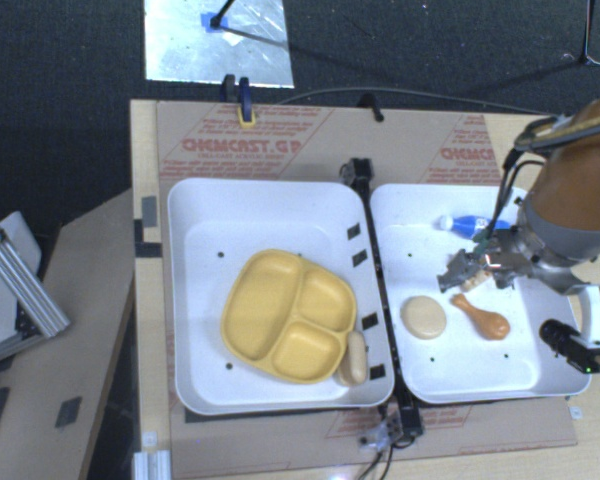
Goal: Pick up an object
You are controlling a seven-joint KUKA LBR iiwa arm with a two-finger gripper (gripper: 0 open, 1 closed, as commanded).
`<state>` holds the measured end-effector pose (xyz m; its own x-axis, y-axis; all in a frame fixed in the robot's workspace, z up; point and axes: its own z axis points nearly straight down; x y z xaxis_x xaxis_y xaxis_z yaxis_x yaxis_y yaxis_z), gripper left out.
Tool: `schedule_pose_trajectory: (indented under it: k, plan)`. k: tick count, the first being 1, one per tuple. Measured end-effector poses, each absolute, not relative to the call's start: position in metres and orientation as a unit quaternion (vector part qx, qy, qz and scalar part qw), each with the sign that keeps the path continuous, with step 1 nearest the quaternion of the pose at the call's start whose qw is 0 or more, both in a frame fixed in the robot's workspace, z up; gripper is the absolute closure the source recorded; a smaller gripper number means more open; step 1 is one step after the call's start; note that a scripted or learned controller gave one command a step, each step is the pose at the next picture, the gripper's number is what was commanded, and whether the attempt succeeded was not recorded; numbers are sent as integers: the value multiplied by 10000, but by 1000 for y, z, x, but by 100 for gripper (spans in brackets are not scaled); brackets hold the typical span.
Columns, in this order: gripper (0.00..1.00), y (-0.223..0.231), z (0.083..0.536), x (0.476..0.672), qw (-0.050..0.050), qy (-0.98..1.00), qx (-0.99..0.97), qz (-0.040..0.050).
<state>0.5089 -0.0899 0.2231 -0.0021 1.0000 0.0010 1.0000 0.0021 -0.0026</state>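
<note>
- Gripper point(464, 268): finger state cannot be told; nothing visibly held.
- Drumstick point(482, 318): just below it; an off-centre descent could knock it aside.
- Bun point(424, 317): nearby, may be nudged.

Tray point(280, 313) in left bin point(205, 228) — disc point(424, 318), drumstick point(482, 319) in right bin point(420, 218).

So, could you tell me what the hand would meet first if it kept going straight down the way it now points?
Probably the bare floor of the right bin, just above the drumstick-shaped toy and right of the round beige piece. The hand hangs there; depth is unclear, so it might clip the drumstick.
</note>
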Motion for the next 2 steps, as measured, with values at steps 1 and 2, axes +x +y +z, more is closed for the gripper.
schedule_pose_trajectory:
  k: [1,2]
  plan:
    - [0,-86,161,504,21,-7078,-7064,13]
    - [0,-86,111,514,16,-7075,-7067,8]
